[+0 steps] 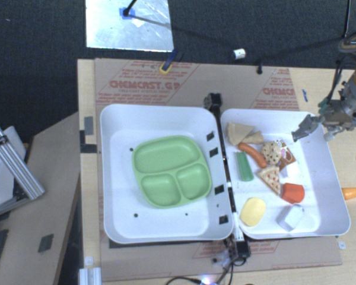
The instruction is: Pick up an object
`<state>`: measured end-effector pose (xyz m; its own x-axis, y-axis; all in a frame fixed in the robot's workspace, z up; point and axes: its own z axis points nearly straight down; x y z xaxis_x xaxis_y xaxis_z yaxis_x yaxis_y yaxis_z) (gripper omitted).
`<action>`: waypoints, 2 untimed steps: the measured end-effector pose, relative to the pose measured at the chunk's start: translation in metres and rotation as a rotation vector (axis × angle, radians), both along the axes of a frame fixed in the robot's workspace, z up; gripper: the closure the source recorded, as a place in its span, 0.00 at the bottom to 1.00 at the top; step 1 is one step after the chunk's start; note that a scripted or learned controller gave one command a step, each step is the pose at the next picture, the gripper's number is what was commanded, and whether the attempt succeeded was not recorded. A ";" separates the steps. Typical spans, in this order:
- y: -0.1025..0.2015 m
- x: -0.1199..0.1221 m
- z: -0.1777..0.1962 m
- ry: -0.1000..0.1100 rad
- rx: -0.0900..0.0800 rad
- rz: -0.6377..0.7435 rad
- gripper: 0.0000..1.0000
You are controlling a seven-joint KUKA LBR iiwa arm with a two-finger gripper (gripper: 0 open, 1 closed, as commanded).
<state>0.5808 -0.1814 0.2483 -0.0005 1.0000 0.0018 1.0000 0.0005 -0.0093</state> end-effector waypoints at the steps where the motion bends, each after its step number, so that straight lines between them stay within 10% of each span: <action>1: 0.000 0.002 0.006 -0.011 -0.002 0.003 0.00; 2: -0.009 0.002 -0.041 -0.008 -0.002 0.000 0.00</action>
